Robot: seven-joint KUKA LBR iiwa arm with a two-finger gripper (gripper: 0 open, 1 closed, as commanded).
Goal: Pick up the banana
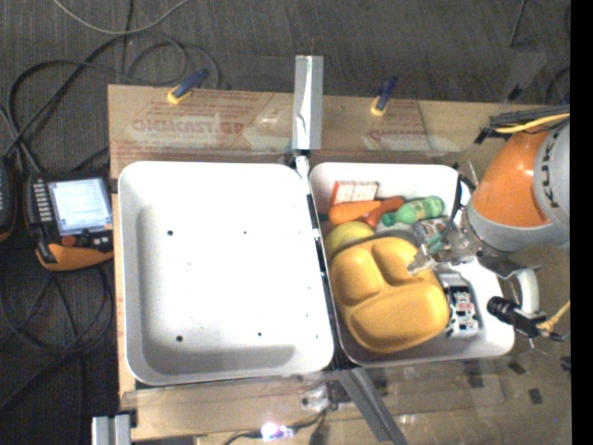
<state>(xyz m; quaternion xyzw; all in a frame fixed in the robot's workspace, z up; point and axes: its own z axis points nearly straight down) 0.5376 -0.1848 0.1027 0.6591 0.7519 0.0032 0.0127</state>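
Observation:
The right bin (pixel 488 339) holds a heap of things. The biggest is a large lumpy yellow object (pixel 384 299) filling the bin's middle and front; I cannot tell whether it is the banana. My gripper (pixel 430 248) reaches in from the right and hangs low over that object's upper right edge, close to it or touching it. Nothing shows as lifted. The grey arm with its orange band (pixel 514 193) stands over the bin's right side and hides part of it.
Behind the yellow object lie a yellow-green apple (pixel 346 235), an orange carrot (pixel 359 211), a green bottle (pixel 413 211) and a red-and-white box (pixel 355 192). A small printed packet (pixel 461 309) lies at the right. The left bin (pixel 222 267) adjoins.

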